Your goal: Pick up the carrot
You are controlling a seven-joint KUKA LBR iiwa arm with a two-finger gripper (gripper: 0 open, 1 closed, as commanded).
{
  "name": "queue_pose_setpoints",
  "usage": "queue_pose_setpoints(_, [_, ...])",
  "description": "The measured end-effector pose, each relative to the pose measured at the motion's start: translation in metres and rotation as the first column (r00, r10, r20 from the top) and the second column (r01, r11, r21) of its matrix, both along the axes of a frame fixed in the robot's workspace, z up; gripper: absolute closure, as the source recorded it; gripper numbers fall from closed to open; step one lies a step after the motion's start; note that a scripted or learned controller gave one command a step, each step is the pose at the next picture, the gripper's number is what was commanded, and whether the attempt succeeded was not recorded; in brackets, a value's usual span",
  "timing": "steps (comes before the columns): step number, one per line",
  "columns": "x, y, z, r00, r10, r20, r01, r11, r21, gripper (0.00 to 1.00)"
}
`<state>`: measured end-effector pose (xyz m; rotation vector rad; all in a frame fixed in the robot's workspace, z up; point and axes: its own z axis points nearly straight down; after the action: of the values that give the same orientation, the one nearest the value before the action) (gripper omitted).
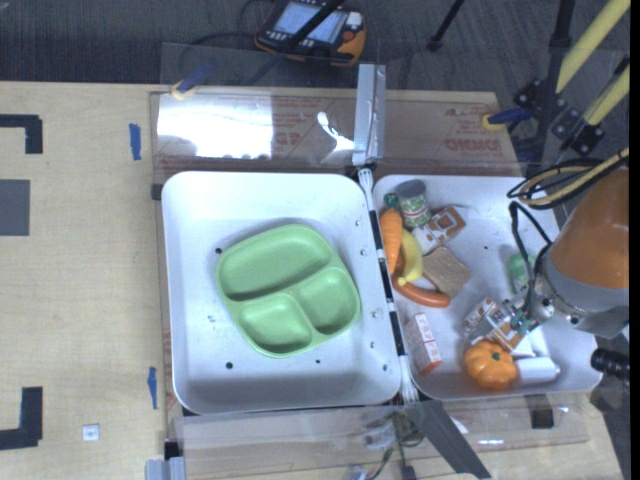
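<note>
The long orange carrot point(391, 235) lies in the right white bin point(470, 190), up against its left wall, just beside a yellow banana point(410, 255) and below a small green can point(412, 205). The grey arm's gripper point(515, 318) hangs low in the same bin, near a little orange pumpkin point(490, 364). Whether it is open or closed cannot be told. A green divided plate point(288, 288) sits in the left white bin point(200, 208).

Even, bright overhead light; strong white glare on the clear panel point(240, 128) behind the bins, soft shadows, slight overall blur.
</note>
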<state>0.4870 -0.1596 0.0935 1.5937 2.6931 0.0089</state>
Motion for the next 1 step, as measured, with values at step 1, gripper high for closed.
queue_pose_setpoints(1, [-0.0056, 0.0523, 0.0863, 0.89, 0.456, -0.014, -0.456, 0.89, 0.002, 1.0])
